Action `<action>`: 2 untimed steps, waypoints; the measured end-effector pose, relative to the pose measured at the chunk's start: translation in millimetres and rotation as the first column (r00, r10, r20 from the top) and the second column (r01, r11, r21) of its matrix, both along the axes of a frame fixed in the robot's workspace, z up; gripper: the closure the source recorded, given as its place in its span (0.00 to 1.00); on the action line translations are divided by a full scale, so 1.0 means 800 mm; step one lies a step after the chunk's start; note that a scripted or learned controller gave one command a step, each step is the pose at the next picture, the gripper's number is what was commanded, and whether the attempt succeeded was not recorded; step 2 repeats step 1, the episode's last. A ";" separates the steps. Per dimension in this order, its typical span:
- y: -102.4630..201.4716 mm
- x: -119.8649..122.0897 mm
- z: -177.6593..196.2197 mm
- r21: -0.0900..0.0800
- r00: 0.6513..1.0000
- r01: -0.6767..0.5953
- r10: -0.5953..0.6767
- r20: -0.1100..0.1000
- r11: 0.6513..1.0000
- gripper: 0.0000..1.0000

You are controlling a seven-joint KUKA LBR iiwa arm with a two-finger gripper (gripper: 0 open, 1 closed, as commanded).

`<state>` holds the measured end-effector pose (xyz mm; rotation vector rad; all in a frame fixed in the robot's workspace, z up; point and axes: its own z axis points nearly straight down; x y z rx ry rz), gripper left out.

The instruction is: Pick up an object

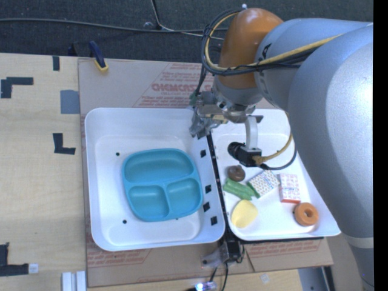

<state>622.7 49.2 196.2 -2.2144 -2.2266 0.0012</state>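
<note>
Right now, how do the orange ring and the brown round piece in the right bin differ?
The orange ring is orange with an open hole; the brown piece is dark and looks smaller. The orange ring lies alone near the right bin's lower right corner; the brown piece sits nearer the divider, close beside the green piece. Both are round and lie flat in the same bin.

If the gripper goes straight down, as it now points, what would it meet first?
Most likely the right rim of the left bin, beside the right bin; the gripper hangs roughly above it. Depth is unclear here.
</note>
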 end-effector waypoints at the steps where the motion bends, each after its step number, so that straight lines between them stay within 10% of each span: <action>1: 0.067 0.019 0.026 0.001 1.000 -0.001 0.001 0.003 1.000 1.00; 2: 0.067 0.019 0.026 0.001 1.000 -0.001 0.001 0.003 1.000 1.00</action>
